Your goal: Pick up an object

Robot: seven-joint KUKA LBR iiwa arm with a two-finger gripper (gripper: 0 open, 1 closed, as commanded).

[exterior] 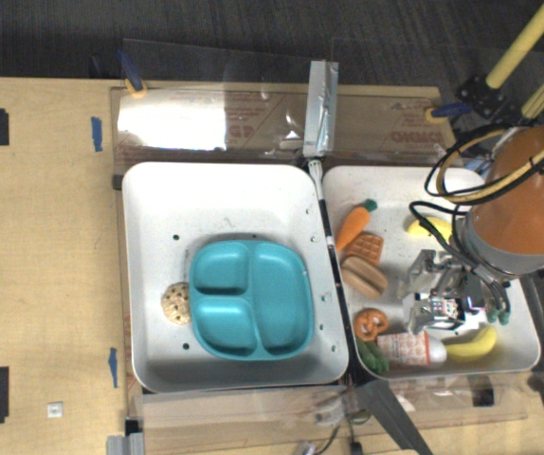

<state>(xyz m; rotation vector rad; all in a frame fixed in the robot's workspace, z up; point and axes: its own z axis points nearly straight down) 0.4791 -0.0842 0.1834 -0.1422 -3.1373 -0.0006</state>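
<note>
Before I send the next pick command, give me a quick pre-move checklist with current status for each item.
1. Gripper over the right bin, where the objects are: ok.
2. Finger state: cannot tell.
3. Anything held already: cannot tell.
4. Nearby targets: banana and bottle lie close below the gripper, touching each other, so a clean single grasp is doubtful: not ok.
5. Isolated alternative: carrot has some room on its upper side: ok.
6. Left bin holds a teal divided plate with a cookie beside it, out of the arm's way: ok.
</note>
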